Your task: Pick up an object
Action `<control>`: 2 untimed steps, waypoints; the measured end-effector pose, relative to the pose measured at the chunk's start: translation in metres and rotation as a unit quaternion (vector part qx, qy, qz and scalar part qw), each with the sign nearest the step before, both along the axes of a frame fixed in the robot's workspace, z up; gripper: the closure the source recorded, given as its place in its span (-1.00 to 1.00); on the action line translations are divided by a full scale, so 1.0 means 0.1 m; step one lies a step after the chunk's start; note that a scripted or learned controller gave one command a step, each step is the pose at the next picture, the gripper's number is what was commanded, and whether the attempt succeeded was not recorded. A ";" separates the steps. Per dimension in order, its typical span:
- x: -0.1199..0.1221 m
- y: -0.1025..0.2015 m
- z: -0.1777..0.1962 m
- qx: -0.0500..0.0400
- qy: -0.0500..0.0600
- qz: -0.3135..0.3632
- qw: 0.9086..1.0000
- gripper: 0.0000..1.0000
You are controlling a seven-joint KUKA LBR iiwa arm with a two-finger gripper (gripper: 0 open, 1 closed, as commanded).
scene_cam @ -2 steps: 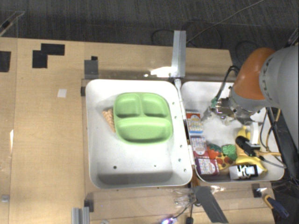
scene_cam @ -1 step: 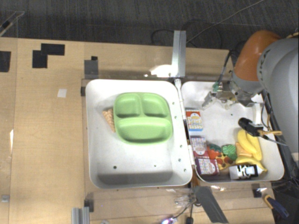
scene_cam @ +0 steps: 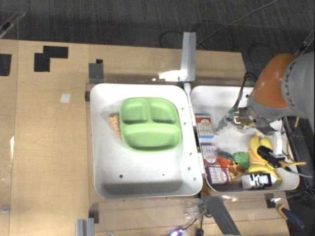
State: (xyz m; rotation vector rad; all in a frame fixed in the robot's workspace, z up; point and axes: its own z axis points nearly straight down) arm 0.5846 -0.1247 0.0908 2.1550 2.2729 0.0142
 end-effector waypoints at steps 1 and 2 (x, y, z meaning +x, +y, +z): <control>0.72 -0.04 -0.02 -0.001 0.000 0.040 0.999 -1.00; 0.12 -0.07 0.00 -0.001 0.000 0.054 0.999 -1.00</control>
